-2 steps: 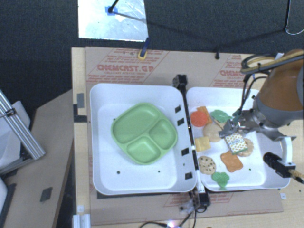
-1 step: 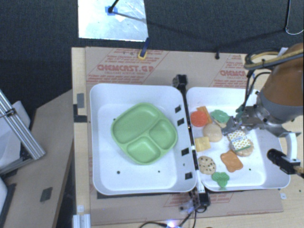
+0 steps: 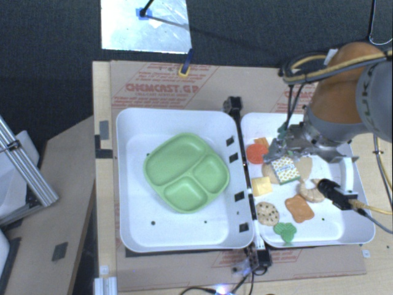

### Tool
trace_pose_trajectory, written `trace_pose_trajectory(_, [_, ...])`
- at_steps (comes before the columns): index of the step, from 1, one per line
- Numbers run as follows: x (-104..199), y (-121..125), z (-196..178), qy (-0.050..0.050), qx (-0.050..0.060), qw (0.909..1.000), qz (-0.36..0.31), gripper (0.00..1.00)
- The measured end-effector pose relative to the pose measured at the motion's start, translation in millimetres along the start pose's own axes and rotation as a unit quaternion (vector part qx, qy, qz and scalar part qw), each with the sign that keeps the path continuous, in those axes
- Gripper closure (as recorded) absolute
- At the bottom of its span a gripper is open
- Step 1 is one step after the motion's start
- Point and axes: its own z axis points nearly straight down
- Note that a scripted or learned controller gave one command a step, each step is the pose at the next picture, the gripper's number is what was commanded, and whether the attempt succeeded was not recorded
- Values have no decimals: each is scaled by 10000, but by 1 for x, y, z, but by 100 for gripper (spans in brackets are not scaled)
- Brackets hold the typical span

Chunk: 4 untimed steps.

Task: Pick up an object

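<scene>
Camera view shows us the gripper (image 3: 284, 153) low in the right white bin (image 3: 353, 226), just over a small dotted square block (image 3: 284, 169). Nothing looks lifted yet.

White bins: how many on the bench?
2. The left bin holds a green divided plate. The right bin holds the toy food pieces, with the arm over it.
</scene>
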Motion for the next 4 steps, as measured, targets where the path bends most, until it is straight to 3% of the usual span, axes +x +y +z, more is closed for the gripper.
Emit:
trace_pose_trajectory(2, [87,59,-19,8,-4,10000,-3,100])
trace_pose_trajectory(3, [94,74,2,-6,8,10000,18,100])
trace_pose_trajectory(4, [90,67,-14,-3,5,10000,38,100])
